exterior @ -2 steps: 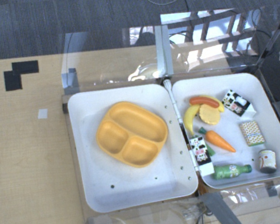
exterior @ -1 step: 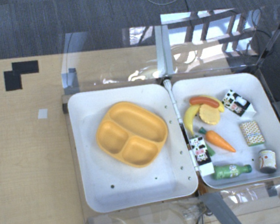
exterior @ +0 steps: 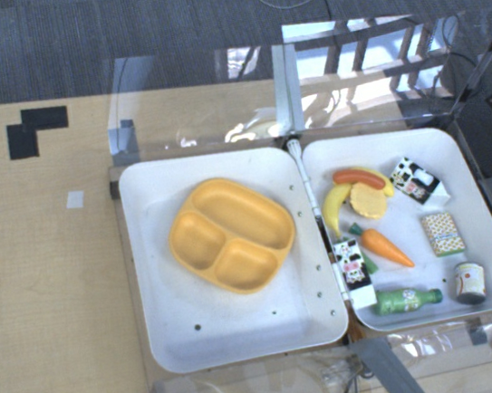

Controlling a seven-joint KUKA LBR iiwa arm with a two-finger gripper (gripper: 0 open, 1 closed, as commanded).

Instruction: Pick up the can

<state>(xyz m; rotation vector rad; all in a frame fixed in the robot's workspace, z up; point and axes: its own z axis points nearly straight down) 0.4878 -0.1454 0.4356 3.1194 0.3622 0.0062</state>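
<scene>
Can [exterior: 469, 281] upright, right bin [exterior: 471, 167] near corner.

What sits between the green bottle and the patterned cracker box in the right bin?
In the camera view, the can stands upright between the green bottle and the cracker box, near the right bin's front corner.

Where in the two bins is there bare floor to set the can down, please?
Left bin: bare floor all around the yellow divided plate, widest along the near edge. Right bin is crowded; the can sits in its near right corner beside the green bottle, leaving small gaps.
</scene>
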